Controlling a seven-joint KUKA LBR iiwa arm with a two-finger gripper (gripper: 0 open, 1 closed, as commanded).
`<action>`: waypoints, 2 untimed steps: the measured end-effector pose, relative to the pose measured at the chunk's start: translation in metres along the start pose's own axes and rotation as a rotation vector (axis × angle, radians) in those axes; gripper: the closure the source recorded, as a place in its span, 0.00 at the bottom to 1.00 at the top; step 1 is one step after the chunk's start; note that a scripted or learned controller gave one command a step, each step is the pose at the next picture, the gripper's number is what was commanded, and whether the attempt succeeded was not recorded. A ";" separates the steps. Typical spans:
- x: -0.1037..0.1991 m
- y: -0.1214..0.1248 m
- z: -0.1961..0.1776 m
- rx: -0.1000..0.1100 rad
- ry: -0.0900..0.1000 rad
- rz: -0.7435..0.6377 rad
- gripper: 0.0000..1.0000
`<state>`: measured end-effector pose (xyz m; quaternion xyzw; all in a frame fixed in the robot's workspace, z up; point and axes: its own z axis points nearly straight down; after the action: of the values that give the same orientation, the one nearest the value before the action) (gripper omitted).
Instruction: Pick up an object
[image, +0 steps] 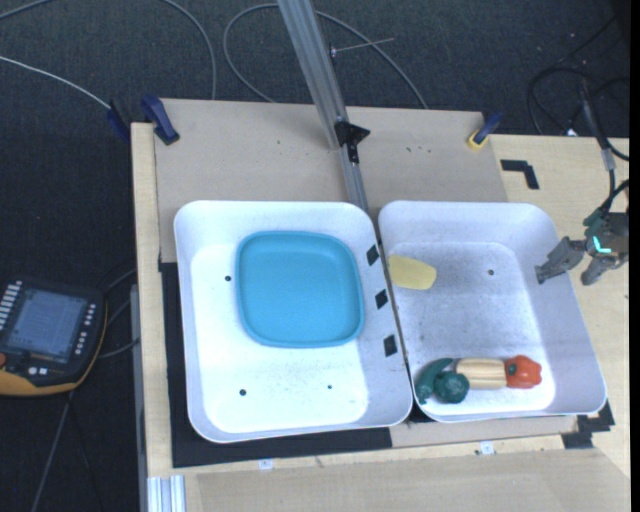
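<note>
My gripper (577, 264) hangs at the right rim of the right bin (470, 300), its two dark fingers spread apart with nothing between them. Along that bin's front wall lie a green rounded toy (442, 384), a tan cylinder (481, 373) and a red piece (523, 372), all touching in a row. A pale yellow flat piece (411, 272) rests near the bin's left wall. A blue square plate (299, 288) fills the middle of the left bin (210, 380).
A metal pole (322, 75) slants from the top down to the gap between the bins. Blue and yellow clamps (160, 120) hold the board's back corners. A handheld pendant (45, 335) lies on the floor at left.
</note>
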<state>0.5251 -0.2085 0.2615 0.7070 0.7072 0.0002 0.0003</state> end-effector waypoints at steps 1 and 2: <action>0.000 0.000 0.000 0.000 0.000 0.000 0.00; 0.001 0.007 0.060 0.004 0.001 0.000 0.00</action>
<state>0.5317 -0.2077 0.2020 0.7069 0.7073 -0.0009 -0.0017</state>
